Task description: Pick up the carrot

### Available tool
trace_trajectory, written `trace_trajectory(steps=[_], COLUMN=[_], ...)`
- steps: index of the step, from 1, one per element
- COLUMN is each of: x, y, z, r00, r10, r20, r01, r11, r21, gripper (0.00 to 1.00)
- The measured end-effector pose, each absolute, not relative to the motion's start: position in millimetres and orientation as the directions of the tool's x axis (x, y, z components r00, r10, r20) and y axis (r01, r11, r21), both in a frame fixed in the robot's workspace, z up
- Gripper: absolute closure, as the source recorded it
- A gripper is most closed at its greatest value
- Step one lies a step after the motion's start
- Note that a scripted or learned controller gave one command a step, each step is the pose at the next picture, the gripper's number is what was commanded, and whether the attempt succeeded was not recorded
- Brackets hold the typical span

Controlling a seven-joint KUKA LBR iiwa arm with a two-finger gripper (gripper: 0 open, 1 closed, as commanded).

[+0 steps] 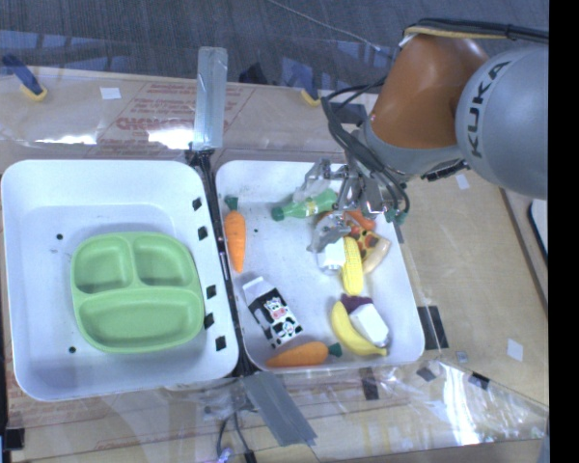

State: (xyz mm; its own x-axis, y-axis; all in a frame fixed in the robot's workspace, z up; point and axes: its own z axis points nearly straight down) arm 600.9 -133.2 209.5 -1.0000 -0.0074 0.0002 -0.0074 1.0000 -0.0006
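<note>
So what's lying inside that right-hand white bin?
The right bin holds two carrots, a cow-print carton, banana, corn and green bottle. The end effector covers whatever lies beneath it.

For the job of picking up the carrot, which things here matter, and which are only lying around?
Belong to the job:
- carrot by the right bin's left wall
- second carrot at its near edge
- gripper, over the right bin

Lying about:
- green tray in the left bin
- milk carton
- banana
- corn cob
- green bottle

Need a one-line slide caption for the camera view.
KUKA gripper hovers over toy food in the right bin, away from the carrot by the divider; green tray in left bin.
</note>
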Motion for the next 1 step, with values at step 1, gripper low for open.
trace_trajectory(steps=[1], x=[629.4], y=[-94.8], z=[89.5], r00=[-0.987], r10=[-0.16], r20=[0.004], r01=[-0.16], r11=[0.987], r21=[0.003], gripper=[0.0])
